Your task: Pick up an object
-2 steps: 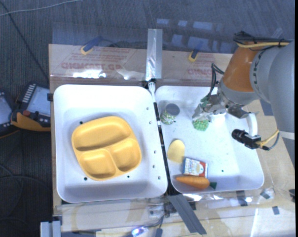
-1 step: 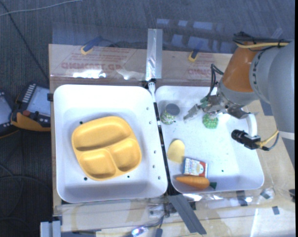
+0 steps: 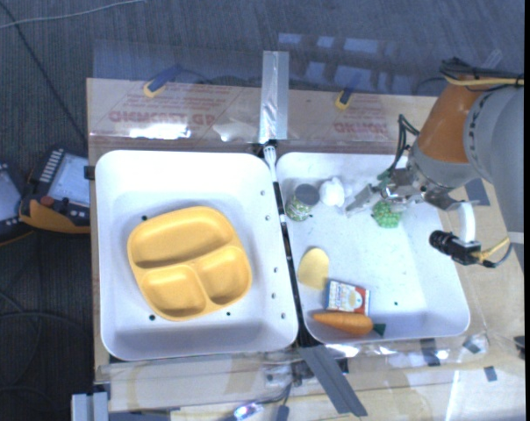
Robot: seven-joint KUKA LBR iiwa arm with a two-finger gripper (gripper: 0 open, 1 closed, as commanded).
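Note:
My gripper (image 3: 386,193) reaches into the right bin (image 3: 440,310) from the right and hangs low at the bin's far right part. A small green bumpy object (image 3: 388,217) lies right under and in front of it; I cannot tell whether they touch. To the left lie a white lump (image 3: 333,191), a grey round piece (image 3: 306,194) and a small greenish ball (image 3: 297,208). Nearer the front are a pale yellow flat piece (image 3: 313,267), a small orange-and-white box (image 3: 346,297) and an orange carrot (image 3: 341,323).
The left bin (image 3: 116,323) holds a yellow compartment tray (image 3: 189,260). A ridge between the bins (image 3: 282,244) separates them. The arm's grey body and orange band (image 3: 449,121) fill the upper right. A black cable end (image 3: 454,246) hangs over the right bin's right rim.

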